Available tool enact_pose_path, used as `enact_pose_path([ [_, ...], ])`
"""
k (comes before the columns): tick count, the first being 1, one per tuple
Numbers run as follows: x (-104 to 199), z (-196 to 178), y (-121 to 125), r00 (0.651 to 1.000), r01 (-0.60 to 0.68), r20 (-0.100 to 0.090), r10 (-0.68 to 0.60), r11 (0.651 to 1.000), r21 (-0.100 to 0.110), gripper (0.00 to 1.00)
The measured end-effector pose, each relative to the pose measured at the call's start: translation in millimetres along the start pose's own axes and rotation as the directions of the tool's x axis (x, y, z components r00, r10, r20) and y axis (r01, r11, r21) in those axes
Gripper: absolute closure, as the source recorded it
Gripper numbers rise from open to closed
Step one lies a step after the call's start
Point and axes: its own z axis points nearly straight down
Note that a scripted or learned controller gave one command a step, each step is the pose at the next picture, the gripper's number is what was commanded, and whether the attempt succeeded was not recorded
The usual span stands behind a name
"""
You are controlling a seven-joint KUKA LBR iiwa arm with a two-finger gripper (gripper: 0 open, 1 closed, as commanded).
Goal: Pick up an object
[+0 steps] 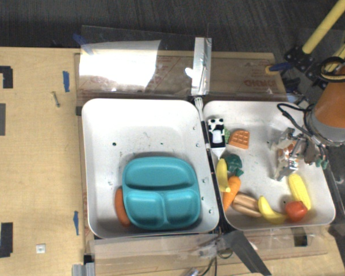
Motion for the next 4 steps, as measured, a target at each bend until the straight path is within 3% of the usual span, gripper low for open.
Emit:
enact_pose_path([
  [1, 21.1, -0.1, 13.5, 0.991, -0.131, 0.005, 0.131, 0.991, 0.006, 0.00],
  [2, -6.2, -0.1, 112.7, 0.967, -0.256, 0.011, 0.256, 0.967, 0.003, 0.00],
  [3, -7.7, -11.3, 113.6, 0.967, -0.254, 0.017, 0.254, 0.967, 0.002, 1.00],
  [4, -45.0, -176.1, 122.0, 0.995, 0.098, 0.015, -0.098, 0.995, 0.006, 1.00],
])
